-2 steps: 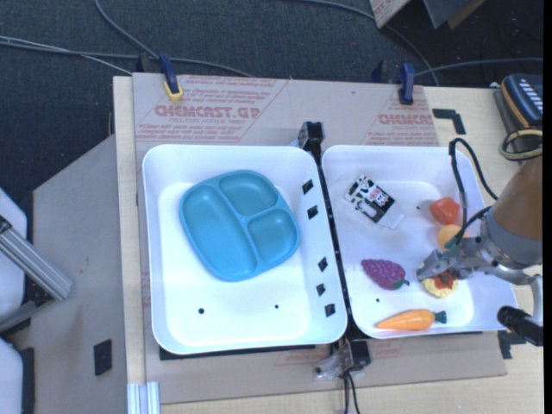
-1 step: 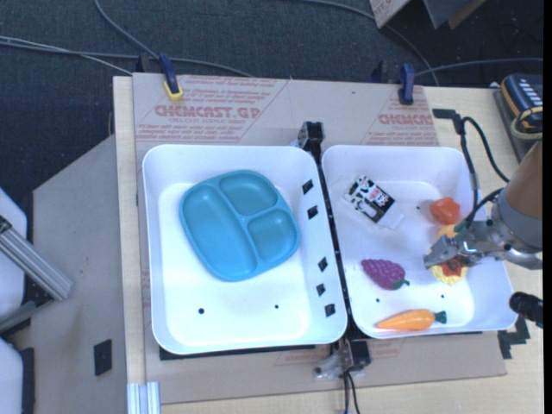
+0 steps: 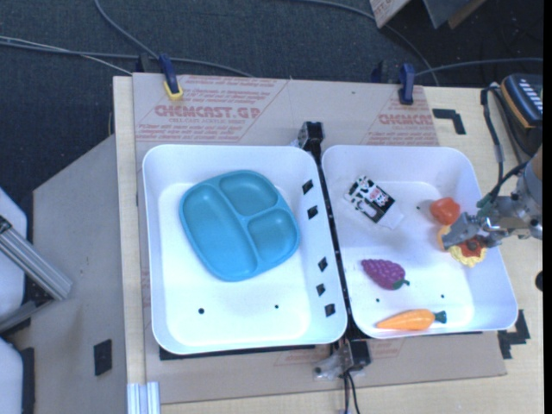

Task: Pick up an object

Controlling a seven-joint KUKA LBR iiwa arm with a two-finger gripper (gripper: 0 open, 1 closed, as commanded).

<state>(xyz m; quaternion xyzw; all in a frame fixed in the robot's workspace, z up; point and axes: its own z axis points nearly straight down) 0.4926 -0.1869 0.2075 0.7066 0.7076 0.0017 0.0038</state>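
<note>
Toy food [image 3: 470,250], red and yellow under the gripper [image 3: 463,234] in the right bin [image 3: 405,155], is judged light and slippery, best pinched across its middle; claw state cannot be told.

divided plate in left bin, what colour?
Light blue: the three-compartment plastic plate in the left white bin, seen in the camera view.

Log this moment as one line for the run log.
gripper: low at right bin's right side, at yellow-red toy | orange-red toy just above it | grasp: unconfirmed | blue tray: left bin
</note>
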